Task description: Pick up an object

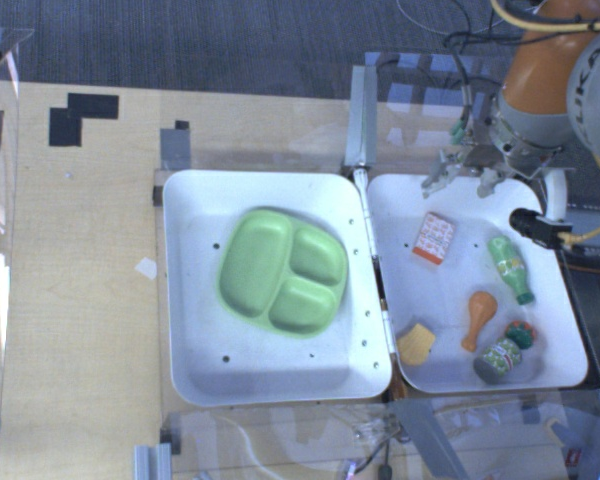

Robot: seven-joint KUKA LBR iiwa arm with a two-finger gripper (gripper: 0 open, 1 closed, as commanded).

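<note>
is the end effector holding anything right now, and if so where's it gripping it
Nothing is held. The end effector hangs above the far edge of the right bin, fingers spread, with nothing between them. The nearest item, the carton, lies apart on the bin floor.

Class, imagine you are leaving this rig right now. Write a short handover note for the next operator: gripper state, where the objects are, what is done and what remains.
Gripper: above the far edge of the right bin, fingers spread, holding nothing.
Right bin: red-and-white packet, green bottle, orange drumstick-shaped toy, yellow piece and a green-and-red item, all lying on the bin floor.
Left bin: green divided tray.
Done: nothing picked yet.
Left: lower onto one object, probably the packet as the closest, close and lift.
</note>
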